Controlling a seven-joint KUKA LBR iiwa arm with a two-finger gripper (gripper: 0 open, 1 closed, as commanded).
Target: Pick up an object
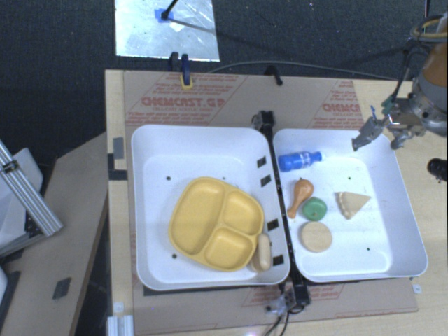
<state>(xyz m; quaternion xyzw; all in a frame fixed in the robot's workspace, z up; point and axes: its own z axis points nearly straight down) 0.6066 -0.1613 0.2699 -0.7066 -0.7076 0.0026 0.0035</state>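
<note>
Yellow plastic fills most of the left bin [150,187]: one divided tray [213,231], three compartments, the largest thing on the bench. It looks stiff and light but too broad and shallow for two fingers except at its rim, so it seems a poor choice. I place the rest relative to it.

Touching the tray's near right corner lies one pale bread roll [262,252], apparently a light, smooth toy; it could be pinched across its short width, though the bin wall beside it crowds the approach.

Right of the tray, across the divider, the right bin [402,201] holds five small items. One blue bottle [299,160] lies on its side, farthest back; hard, round and probably slippery, best gripped across the middle of its body. One tan wedge [351,203] sits farthest right, with flat faces that should hold well. One round beige disc [316,237] lies flat and low, hard to get under. One orange drumstick shape [299,194] lies nearest the divider; its narrow neck suits a pinch. One green round piece [314,208] touches it, the smallest, likely to roll.

The gripper [381,133] hangs above the right bin's far right corner, well apart from every item, fingers spread and holding nothing.
</note>
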